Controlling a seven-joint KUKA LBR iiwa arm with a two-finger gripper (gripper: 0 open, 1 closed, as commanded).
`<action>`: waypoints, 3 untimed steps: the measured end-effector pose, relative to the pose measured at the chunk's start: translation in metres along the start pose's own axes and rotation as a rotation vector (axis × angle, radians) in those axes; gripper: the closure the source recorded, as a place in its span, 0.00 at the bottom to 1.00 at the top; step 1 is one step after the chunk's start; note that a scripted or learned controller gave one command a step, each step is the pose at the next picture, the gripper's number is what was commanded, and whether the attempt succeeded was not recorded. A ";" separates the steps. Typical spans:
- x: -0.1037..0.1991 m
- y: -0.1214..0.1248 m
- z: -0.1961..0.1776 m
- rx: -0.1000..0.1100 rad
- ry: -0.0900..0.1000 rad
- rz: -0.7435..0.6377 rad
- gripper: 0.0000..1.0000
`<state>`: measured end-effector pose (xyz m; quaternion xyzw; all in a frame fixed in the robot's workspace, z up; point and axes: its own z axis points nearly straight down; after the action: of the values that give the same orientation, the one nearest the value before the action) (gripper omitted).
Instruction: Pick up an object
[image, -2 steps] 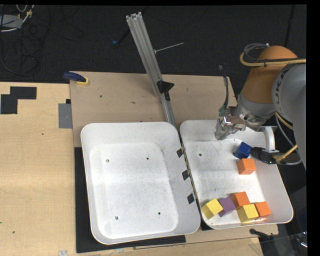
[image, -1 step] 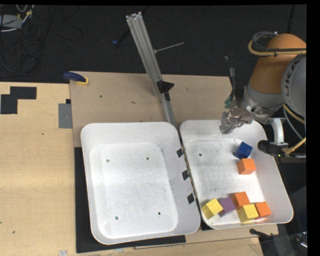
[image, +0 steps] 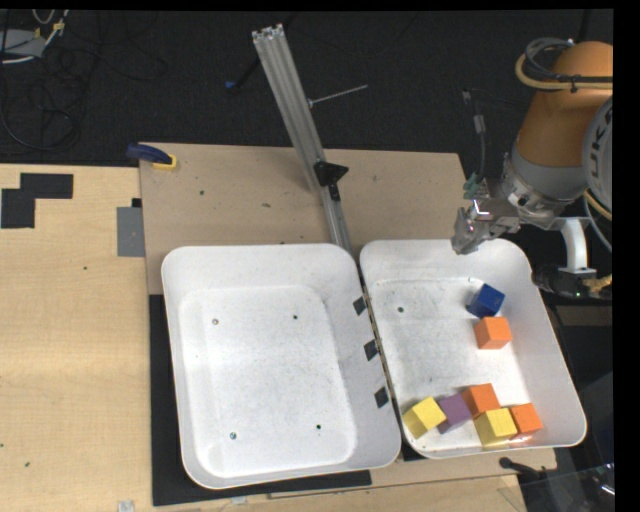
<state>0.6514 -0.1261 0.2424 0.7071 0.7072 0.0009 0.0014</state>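
A: Camera setup?
B: Single fixed one, mounted above the light wooden bench (image: 70, 330), looking down at a slant.
A: Coverage?
B: Both shallow white plastic bins (image: 190, 275) fully in frame, moderately far. Grey-and-orange arm (image: 560, 120) enters from the right edge.

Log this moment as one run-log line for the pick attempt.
tool: above right bin far rim, nothing seen held | nearest: blue cube | orange cube beside it | five cubes clustered near edge | stage: pre-grasp
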 end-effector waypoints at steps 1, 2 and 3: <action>0.058 -0.007 0.011 0.008 0.004 -0.004 1.00; 0.106 -0.011 0.020 0.008 0.003 -0.003 1.00; 0.165 -0.022 0.011 0.008 0.003 -0.005 1.00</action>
<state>0.6294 0.0388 0.2308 0.7054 0.7088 -0.0008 -0.0027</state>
